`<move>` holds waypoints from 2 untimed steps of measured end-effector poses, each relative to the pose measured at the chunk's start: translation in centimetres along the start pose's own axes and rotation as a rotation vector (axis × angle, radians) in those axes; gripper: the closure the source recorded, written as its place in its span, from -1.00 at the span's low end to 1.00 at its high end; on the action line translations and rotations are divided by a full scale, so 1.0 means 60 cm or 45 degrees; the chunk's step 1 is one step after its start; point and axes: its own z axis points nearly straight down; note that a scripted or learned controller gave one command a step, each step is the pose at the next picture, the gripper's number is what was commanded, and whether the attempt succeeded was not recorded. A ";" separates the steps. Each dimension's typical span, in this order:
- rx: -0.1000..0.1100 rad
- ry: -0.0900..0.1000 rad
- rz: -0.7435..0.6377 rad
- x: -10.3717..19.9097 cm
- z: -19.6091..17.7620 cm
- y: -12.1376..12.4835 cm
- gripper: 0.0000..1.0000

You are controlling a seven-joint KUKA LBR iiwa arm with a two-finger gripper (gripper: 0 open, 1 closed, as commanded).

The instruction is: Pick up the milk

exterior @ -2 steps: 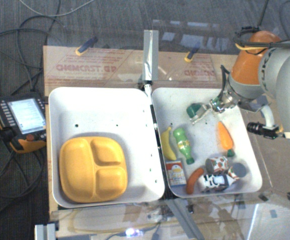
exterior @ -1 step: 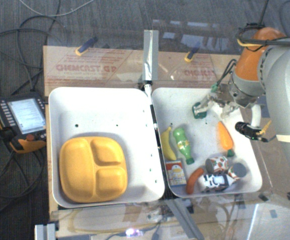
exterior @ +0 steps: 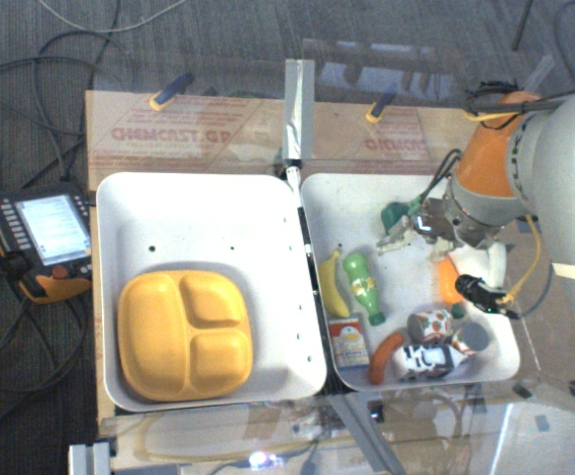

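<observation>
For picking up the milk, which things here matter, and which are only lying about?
Matter:
milk, the cow-patterned carton
claw
right bin, which holds the milk

Lying about:
yellow tray in the left bin
banana
green bottle
sausage
small box

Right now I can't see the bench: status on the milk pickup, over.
Gripper over right bin, far side, holding nothing. Milk carton at near edge, untouched. Hot dog and cup crowd it.

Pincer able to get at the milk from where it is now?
Probably yes: the milk lies uncovered from above. An orange-red toy and a grey one crowd its sides, so the pincer may snag them.
</observation>
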 end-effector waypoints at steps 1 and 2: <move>0.002 0.001 0.148 0.083 -0.002 -0.155 -1.00; 0.006 0.003 0.061 0.029 -0.057 -0.090 -1.00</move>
